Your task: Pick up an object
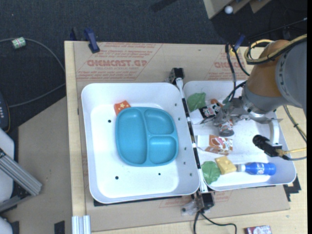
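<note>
1. The gripper [225, 126] is seen low in the right bin [287, 172], right of frame centre, among a crowd of small items; whether it is released or clenched cannot be told at this resolution, and nothing is visibly held.
2. The likeliest targets lie just beside it: a small black-and-white packet [210, 109] to its upper left, a green soft item [196, 101] near the bin's upper-left corner, and an orange-and-white packet [220, 143] just below.
3. A miss is judged likely, because the packets lie flat and thin against the bin floor and could be slid aside rather than caught.
4. A double pick could be caused by the crowding, since the nearby items sit close enough to be pinched together.
5. The blue-capped bottle [256, 168] at lower right, lying on its side, could be rolled away if nudged; the yellow block [224, 165] and a second green piece [210, 170] lie close beside it.
6. The blue divided plate [146, 135] and the orange-red card [122, 106] in the left bin [97, 179] are well apart from the gripper and are unlikely to be disturbed.
</note>
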Action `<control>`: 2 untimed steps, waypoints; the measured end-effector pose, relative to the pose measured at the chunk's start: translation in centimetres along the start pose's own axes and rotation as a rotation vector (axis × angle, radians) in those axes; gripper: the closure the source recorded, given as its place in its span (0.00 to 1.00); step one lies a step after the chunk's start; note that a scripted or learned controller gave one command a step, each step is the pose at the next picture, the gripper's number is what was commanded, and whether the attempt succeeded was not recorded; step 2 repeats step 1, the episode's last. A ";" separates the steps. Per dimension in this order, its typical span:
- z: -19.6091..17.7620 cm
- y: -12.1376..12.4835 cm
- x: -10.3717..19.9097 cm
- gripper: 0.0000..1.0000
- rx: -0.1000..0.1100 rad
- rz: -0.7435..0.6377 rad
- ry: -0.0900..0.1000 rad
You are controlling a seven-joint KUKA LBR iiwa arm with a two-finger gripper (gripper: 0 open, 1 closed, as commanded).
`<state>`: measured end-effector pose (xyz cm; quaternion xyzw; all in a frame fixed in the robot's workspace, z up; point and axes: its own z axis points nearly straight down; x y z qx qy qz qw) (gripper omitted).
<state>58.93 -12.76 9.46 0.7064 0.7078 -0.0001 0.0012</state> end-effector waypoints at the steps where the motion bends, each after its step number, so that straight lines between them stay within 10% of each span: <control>1: -9.1 -0.1 5.8 1.00 0.000 0.000 0.002; 2: -9.1 -0.1 5.8 1.00 0.000 0.000 0.002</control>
